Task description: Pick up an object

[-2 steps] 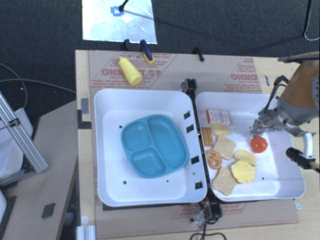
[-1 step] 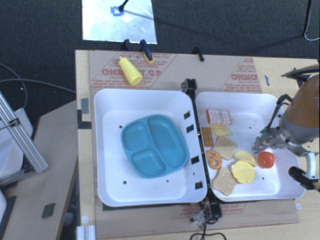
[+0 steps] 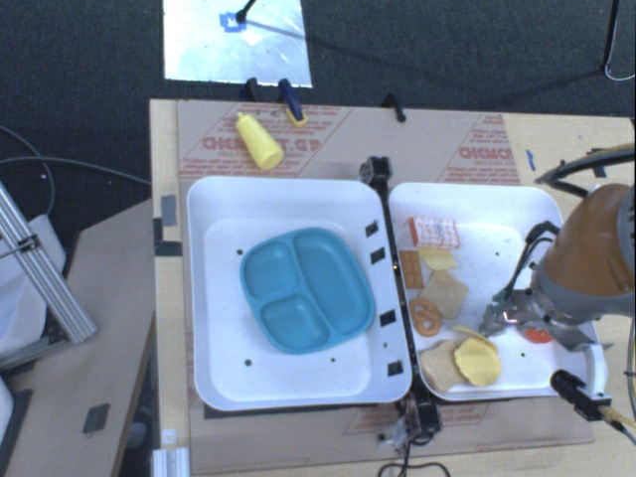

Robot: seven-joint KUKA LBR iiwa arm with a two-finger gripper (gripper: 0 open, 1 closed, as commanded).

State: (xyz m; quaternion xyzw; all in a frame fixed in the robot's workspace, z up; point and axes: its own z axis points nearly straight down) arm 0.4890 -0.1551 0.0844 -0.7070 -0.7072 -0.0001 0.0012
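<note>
The right bin [image 3: 497,207] holds several toy foods along its left side: a red and white box [image 3: 434,232], a yellow chip [image 3: 437,259], a brown waffle piece [image 3: 410,268], a tan bread slice [image 3: 448,292], a pretzel [image 3: 426,316], and a yellow piece [image 3: 478,363] lying on another tan slice [image 3: 434,366]. My gripper [image 3: 500,317] is low in this bin, right of the bread slice and above the yellow piece. A small red object [image 3: 538,335] lies just right of it, partly hidden by the arm.
The left bin [image 3: 219,217] holds a blue divided plate [image 3: 306,288]. A yellow bottle [image 3: 259,140] and a blue clamp [image 3: 291,102] lie on the bench behind the bins. The arm's orange band [image 3: 596,246] covers the right bin's right wall.
</note>
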